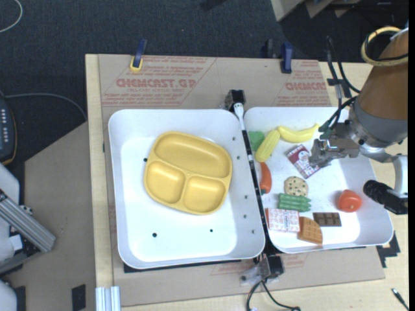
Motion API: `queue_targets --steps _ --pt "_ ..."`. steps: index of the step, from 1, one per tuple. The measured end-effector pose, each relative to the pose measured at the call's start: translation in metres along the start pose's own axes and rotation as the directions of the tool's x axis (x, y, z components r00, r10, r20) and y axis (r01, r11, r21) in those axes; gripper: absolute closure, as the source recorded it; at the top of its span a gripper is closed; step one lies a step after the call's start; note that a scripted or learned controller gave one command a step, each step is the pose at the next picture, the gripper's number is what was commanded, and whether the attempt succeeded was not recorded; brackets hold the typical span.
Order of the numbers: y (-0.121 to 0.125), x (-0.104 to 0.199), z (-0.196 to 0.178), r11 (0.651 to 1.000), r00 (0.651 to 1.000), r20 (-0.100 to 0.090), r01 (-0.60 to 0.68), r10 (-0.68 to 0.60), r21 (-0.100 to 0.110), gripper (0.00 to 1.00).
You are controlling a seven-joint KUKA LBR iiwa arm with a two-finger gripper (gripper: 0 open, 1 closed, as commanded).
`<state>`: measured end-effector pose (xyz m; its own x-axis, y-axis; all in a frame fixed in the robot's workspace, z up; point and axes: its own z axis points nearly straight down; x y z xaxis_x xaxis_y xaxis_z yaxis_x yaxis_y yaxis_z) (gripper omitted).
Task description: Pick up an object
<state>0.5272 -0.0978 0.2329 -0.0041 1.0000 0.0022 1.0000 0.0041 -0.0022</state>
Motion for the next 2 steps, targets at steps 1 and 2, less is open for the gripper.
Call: queue_targets --steps 1,2 --pt "0.007 0.026 0.002 1.000 1.000 0.001 0.000 0.000 -0.001 1.00" --pt "0.004 0.013 -0.001 1.000 1.000 0.002 -0.004 0.004 -0.003 1.00"
